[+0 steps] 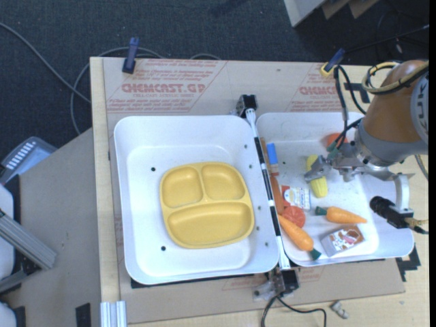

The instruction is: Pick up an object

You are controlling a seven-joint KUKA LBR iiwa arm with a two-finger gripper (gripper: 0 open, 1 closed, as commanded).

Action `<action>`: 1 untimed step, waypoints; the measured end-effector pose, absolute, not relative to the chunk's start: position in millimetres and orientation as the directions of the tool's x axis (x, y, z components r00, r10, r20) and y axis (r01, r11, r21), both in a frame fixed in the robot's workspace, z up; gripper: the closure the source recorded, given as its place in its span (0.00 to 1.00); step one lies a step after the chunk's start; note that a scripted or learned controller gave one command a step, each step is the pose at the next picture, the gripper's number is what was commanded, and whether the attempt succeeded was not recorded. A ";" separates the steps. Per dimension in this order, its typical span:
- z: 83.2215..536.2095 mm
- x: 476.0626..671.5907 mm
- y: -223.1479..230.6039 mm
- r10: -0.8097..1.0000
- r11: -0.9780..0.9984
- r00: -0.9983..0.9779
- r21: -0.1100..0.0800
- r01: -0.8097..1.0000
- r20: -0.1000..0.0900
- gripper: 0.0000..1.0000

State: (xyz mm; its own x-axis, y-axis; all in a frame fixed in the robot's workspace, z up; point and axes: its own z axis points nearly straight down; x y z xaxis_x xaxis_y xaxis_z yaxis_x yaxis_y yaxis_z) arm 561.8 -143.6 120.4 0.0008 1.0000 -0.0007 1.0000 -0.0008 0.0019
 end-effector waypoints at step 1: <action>84.3 584.8 -153.6 1.000 0.001 -0.001 0.002 1.000 -0.001 0.00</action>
State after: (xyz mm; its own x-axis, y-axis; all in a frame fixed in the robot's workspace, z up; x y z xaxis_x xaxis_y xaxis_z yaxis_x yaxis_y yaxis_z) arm 584.8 -153.6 84.3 -0.0006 1.0000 -0.0007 1.0000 0.0006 0.0018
